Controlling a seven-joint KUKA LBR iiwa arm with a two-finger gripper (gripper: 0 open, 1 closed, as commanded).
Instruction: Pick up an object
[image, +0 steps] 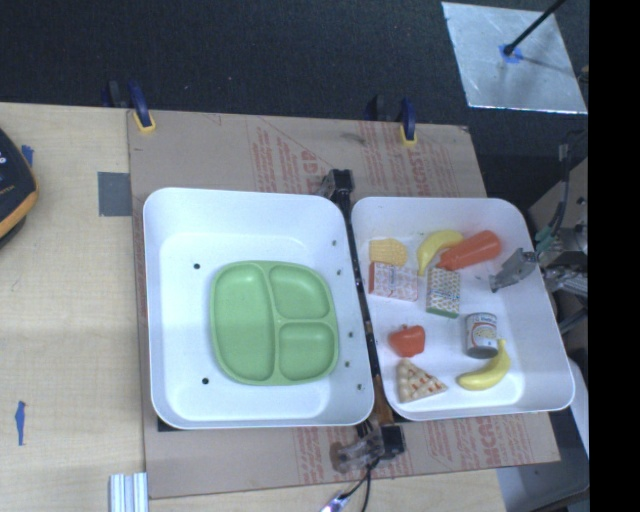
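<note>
Banana (485, 372) well below claw (512, 270)

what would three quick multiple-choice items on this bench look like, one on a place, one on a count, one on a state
1. Where does the green divided plate lie?
A. in the left bin
B. in the right bin
C. on the cardboard outside both bins

2. How many yellow bananas are in the right bin?
A. none
B. two
C. four

3. How does the small can stand?
A. tipped over in the left bin
B. roughly upright in the right bin, by the lower banana
C. stacked on the green plate

Answers:
1. A, the plate sits within the walls of the left bin.
2. B, one banana lies near the top beside the red-orange piece, another near the bottom.
3. B, its round top faces the camera and the lower banana curls at its base.
</note>
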